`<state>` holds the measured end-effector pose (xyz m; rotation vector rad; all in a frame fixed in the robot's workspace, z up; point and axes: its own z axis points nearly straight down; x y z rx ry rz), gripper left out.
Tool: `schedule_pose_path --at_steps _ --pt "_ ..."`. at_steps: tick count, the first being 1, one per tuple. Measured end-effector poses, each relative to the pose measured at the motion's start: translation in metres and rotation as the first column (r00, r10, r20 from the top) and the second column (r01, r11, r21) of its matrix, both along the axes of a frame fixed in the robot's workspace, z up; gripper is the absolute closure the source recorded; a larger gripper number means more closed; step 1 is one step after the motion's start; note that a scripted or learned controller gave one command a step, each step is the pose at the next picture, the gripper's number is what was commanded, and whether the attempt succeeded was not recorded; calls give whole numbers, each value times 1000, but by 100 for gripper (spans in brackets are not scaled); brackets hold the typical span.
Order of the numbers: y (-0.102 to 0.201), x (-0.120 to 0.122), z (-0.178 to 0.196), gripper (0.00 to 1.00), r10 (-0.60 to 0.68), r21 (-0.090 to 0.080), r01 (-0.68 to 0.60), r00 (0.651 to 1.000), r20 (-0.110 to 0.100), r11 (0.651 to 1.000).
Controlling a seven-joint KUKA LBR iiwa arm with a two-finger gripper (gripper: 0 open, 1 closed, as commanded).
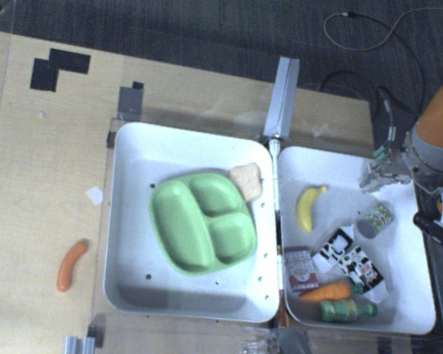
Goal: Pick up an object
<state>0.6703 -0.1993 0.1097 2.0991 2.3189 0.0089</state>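
Observation:
My gripper [384,178] hangs over the far right corner of the right bin [428,264], its fingers open with nothing between them. Below it in that bin lie a yellow banana [307,206] and a small grey can [373,220] just in front of the fingertips. Nearer the front are a black-and-white patterned packet [348,258], a brownish packet [299,269], an orange carrot [326,292] and a green can [347,310] on its side.
The left bin [125,265] holds a green divided plate [203,222] and a tan slice of bread [247,180] by its far right corner. An orange sausage [71,264] lies on the bench left of the bins. A metal divider [282,99] rises between the bins.

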Motion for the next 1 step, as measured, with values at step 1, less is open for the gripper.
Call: schedule_pose_path --at_steps 1 --pt "53 1 95 100 273 1 -273 962 -4 962"
